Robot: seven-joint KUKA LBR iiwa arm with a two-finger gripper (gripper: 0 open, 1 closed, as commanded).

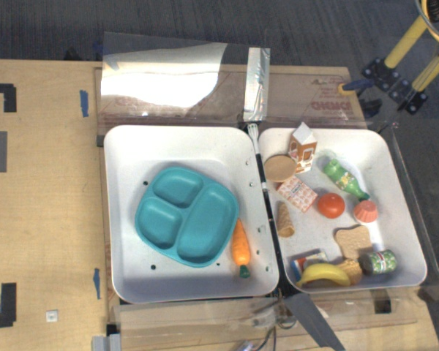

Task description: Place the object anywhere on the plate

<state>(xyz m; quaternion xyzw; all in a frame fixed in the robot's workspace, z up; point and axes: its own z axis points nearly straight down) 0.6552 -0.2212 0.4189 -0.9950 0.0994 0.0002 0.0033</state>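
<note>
1. Pincer: I can't tell how far open it is or what it holds.
2. Carrot (240,247) lies in the left bin (132,152), touching the plate's (186,214) lower-right rim, off the plate.
3. Plate is teal with three compartments.
4. Right bin (404,229) holds a banana (325,273), tomato (331,205) and can (380,262).

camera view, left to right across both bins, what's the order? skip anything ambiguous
teal plate → carrot → bread roll → tomato → green can
</note>
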